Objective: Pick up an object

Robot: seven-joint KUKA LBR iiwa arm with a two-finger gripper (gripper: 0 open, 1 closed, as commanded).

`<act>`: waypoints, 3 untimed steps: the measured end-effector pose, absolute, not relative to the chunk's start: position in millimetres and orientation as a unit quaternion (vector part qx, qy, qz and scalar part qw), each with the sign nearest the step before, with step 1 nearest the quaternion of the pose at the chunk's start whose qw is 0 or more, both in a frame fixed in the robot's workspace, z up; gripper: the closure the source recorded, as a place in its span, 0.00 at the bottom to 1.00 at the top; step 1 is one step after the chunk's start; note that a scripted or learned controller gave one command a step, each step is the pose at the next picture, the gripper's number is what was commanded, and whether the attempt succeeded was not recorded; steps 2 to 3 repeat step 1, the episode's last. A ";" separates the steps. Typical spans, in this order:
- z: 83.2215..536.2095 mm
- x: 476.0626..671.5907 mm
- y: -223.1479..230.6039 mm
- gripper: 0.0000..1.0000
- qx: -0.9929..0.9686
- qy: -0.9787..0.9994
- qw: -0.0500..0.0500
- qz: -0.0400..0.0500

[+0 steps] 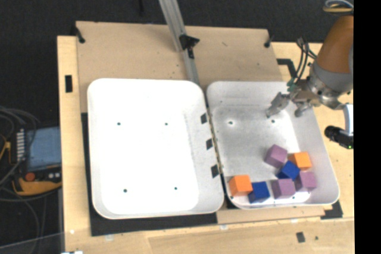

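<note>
Several small blocks lie in the near part of the right bin (250,128): a purple block (276,155), an orange block (302,159), a blue block (290,170), two more purple blocks (308,179) (283,188), another blue block (259,191) and an orange block (240,184). My gripper (290,103) hangs over the far right part of that bin, its two fingers spread apart with nothing between them. It sits well behind the blocks, apart from all of them.
The left bin (149,146) stands beside the right one, joined by dark clips along the shared edge. A slanted metal rail (172,12) runs from the top down to the bins' far corner. Cables and a box (36,154) lie off the bench at left.
</note>
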State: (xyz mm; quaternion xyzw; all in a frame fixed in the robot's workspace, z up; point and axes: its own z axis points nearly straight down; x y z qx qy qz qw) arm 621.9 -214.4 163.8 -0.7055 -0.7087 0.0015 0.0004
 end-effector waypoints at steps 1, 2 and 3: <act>118.0 630.0 -214.8 0.00 -0.705 -0.709 0.001 0.002; 118.0 630.0 -214.8 0.00 -0.705 -0.709 0.001 0.002; 118.0 630.0 -214.8 0.00 -0.705 -0.709 0.001 0.002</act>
